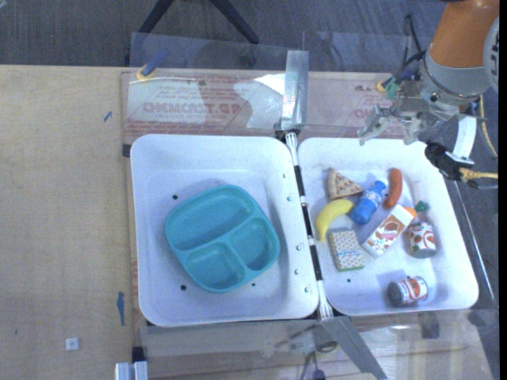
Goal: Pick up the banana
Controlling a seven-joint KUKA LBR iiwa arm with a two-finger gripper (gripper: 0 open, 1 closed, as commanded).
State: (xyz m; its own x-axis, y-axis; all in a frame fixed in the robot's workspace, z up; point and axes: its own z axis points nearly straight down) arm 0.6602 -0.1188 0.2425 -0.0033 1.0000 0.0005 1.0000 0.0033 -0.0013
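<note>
Claw [394,125]: positioned above the far rim of the right bin [463,279]; finger spread cannot be determined; nothing is seen held.
Banana [331,216]: located in the right bin, near its left wall, beside the blue bottle [367,203].

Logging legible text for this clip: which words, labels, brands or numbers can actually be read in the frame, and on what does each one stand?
Red lettering on the clear sheet behind the bins: reversed and blurred, not readable.
Carton in the right bin: red and white print, too small to read.
Can: label too blurred to read.
Small patterned box beside the banana: no legible text.
Nothing else carries writing.
</note>
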